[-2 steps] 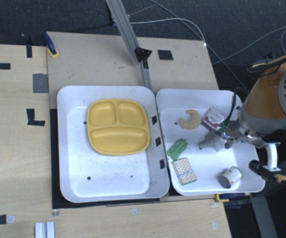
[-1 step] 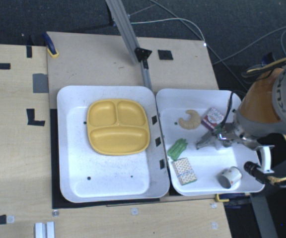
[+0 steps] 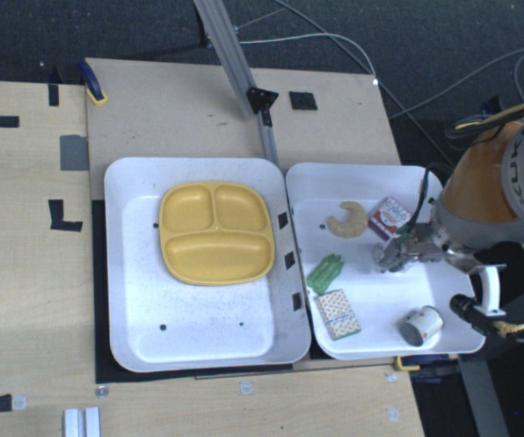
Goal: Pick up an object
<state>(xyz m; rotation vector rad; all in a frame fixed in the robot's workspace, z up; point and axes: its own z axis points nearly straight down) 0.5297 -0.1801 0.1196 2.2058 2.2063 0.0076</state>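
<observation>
The right bin (image 3: 367, 177) holds a tan crescent-shaped pastry (image 3: 347, 219), a small red and white packet (image 3: 390, 216), a green object (image 3: 326, 273), a patterned flat box (image 3: 337, 314) and a grey and white cup lying on its side (image 3: 420, 324). My gripper (image 3: 394, 255) is down inside this bin, just below the red and white packet and right of the green object. Its tip is dark and small in the view. No object shows between its fingers.
The left bin (image 3: 125, 244) carries a yellow divided plate (image 3: 216, 232). A slanted metal pole (image 3: 230, 44) rises behind the bins. Cables lie on the dark floor at the back right. The arm's orange band (image 3: 480, 185) hangs over the right bin's right edge.
</observation>
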